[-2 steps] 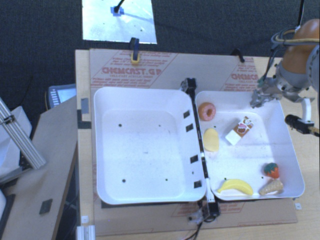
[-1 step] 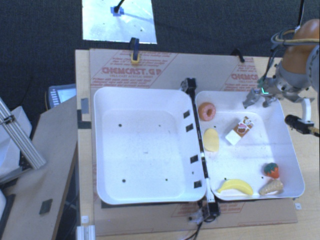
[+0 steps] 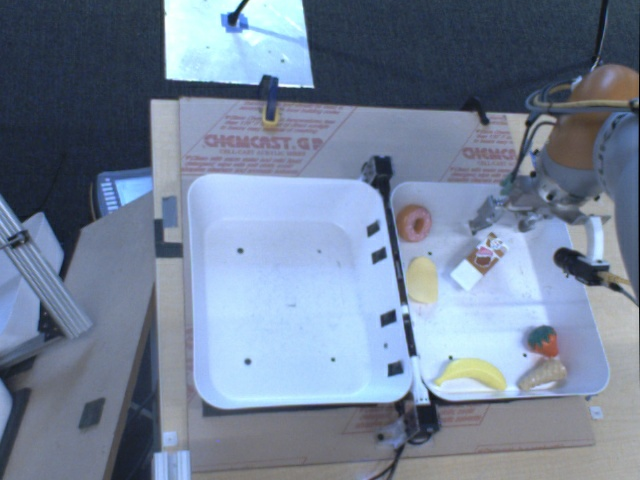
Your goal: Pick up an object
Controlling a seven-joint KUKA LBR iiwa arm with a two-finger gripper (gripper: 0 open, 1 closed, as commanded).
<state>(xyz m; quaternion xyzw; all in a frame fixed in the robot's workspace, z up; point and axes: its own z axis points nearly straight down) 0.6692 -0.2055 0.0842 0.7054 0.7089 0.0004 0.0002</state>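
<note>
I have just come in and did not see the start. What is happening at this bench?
A grey robot arm reaches over the right white bin. Its gripper hangs just above a small white box with a picture. A pink doughnut, yellow banana and red strawberry lie untouched. Nothing is lifted yet.

— What's the desk carrying?

— One pale wooden top with a protective sheet printed in red lettering laid over it. On that sheet, two shallow white bins side by side, touching: left bin, right bin. A yellow clamp grips the far edge.
</note>
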